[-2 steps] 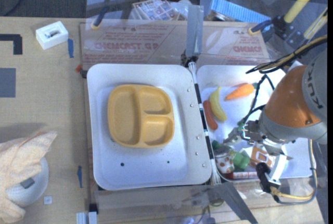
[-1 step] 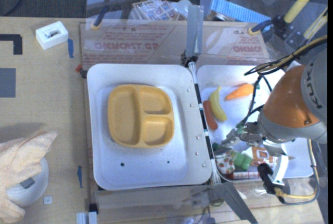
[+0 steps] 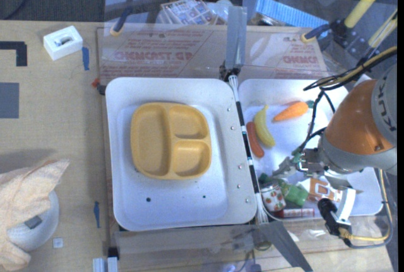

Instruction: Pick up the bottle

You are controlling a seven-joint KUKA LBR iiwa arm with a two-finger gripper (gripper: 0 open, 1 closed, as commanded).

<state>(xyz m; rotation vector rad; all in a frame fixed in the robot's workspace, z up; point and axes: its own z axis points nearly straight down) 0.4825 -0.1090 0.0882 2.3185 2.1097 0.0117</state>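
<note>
A small green bottle (image 3: 294, 193) lies in the front part of the right bin (image 3: 372, 204), among other items. My gripper (image 3: 298, 163) hangs low over the right bin, just above and behind the bottle, at the end of the grey arm with the orange band (image 3: 360, 125). The wrist and its cables hide how the gripper stands. I see nothing held in it.
In the right bin lie a yellow banana (image 3: 264, 127), an orange carrot (image 3: 291, 111), a red sausage-like piece (image 3: 254, 139) and a red-and-white patterned can (image 3: 273, 199). A yellow divided plate (image 3: 170, 140) sits in the left bin (image 3: 126, 201). Cloth (image 3: 28, 192) lies on the bench at the left.
</note>
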